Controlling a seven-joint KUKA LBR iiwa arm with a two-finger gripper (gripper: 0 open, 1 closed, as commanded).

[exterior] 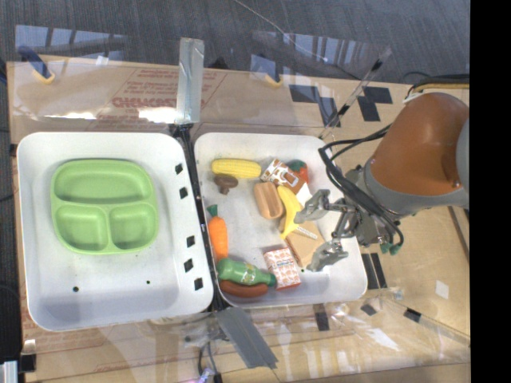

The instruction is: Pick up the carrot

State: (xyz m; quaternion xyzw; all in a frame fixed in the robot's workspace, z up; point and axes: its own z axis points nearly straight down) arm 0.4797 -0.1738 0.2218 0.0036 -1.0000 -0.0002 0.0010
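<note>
The carrot [218, 235], a short orange toy with a green top, lies against the right bin's [263, 143] left wall just above a green bottle [242, 273], while the gripper [326, 228] hovers over the bin's right side, fingers spread apart and grasping nothing.

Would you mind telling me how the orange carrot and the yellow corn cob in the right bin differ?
The orange carrot lies against the bin's left wall, pointing up and down in the camera view; the yellow corn cob lies crosswise near the far wall. The carrot has a green top; the corn is all yellow. Both lie flat, apart from the end effector.
</note>
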